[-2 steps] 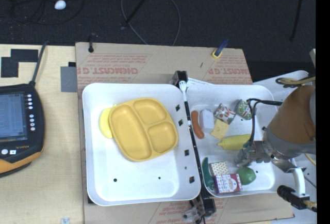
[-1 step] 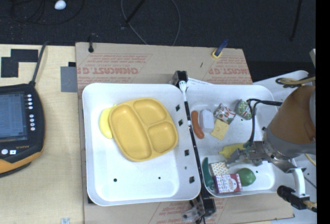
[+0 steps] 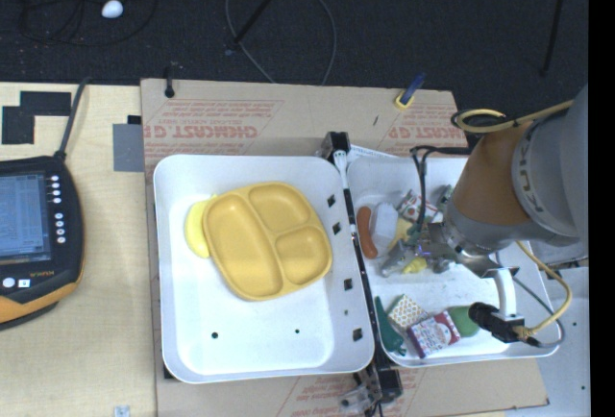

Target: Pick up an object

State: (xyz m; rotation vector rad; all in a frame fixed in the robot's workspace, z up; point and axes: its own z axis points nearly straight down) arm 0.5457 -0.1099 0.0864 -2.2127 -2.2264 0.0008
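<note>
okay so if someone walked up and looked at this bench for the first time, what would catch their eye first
Most likely the big yellow divided tray, which lies in the left bin and covers much of its floor. Next would be the grey arm with its orange band, reaching in from the right and bent down over the right bin, with its gripper among a clutter of small items. A handheld control pendant sits at the far left edge.

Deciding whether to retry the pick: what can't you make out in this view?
- Gripper, camera view: finger state lost in clutter in the right bin.
- Yellow item: mostly hidden beneath the yellow divided plate.
- Packets: print too small to read.
- Right bin floor: partly covered by the arm.
</note>
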